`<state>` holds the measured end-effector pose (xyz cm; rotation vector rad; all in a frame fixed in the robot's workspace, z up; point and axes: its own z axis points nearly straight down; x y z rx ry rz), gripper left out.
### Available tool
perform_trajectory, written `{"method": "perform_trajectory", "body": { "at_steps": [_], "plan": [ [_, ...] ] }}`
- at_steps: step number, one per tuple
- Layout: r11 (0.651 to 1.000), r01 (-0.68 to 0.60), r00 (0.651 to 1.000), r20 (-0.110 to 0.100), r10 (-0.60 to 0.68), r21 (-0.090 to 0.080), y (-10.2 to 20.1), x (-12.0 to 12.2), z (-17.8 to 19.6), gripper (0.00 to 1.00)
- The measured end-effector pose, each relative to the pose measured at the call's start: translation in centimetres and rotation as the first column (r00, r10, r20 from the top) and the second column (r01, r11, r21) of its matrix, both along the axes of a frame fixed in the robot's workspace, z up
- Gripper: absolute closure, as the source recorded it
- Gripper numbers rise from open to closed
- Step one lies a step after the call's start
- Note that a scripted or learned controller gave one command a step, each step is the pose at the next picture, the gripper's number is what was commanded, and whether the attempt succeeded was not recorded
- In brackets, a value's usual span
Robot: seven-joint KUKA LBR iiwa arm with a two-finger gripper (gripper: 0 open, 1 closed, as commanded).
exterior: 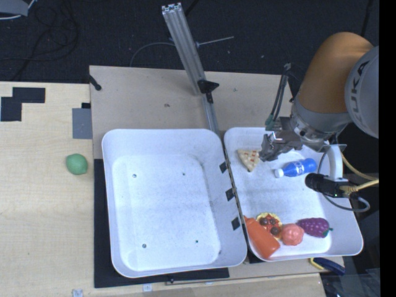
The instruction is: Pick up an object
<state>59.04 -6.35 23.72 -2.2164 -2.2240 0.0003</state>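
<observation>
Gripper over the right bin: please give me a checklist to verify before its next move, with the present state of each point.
1. Gripper is above the right bin: ok.
2. A target lies close: pizza slice just left of it: ok.
3. Gripper already holds something: cannot tell.
4. Blue bottle lies apart from the pizza slice: ok.
5. Green ball is inside a bin: not ok, it lies on the bench.

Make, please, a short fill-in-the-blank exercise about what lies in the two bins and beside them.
1. The blue bottle lies in the ____ bin.
2. The ball on the bench outside the bins is ____ in colour.
3. The end effector hangs beside the ____ slice.
4. The purple grapes lie next to the pink ____.

Missing words: right; green; pizza; fruit
</observation>
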Motion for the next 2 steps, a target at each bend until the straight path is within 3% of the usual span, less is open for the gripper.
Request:
{"method": "perform_trajectory", "body": {
  "at_steps": [1, 2],
  "plan": [
    [1.000, 0.000, 1.000, 0.000, 0.000, 0.000, 5.5, -0.2, -1.2, 1.00],
    [1.000, 0.000, 1.000, 0.001, 0.000, 0.000, 10.6, -1.0, -0.2, 1.00]
  ]
}}
